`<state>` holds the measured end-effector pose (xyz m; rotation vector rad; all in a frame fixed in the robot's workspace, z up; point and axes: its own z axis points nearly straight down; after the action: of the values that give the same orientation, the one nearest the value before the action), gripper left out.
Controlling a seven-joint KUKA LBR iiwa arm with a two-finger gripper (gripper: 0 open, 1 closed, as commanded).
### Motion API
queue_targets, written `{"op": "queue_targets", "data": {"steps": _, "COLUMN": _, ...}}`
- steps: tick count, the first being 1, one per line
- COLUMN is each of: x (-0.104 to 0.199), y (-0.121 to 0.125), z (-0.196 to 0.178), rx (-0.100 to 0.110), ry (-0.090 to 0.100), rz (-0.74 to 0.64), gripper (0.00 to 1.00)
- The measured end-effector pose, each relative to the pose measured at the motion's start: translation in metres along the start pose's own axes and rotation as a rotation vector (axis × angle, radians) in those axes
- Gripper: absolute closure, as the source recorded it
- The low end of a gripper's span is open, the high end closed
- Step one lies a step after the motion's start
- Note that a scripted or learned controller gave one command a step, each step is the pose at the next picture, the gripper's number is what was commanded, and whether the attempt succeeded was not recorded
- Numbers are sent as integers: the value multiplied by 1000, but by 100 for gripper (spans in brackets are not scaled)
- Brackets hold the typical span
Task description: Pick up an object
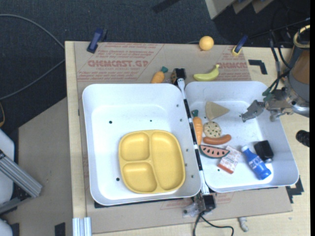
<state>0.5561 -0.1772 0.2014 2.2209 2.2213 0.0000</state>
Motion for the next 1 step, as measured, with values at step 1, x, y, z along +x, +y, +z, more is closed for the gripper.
{"op": "queue_targets", "data": {"steps": 1, "x": -45, "y": 68, "z": 92, "rx": 1, "ry": 2, "rz": -2, "gripper": 0}}
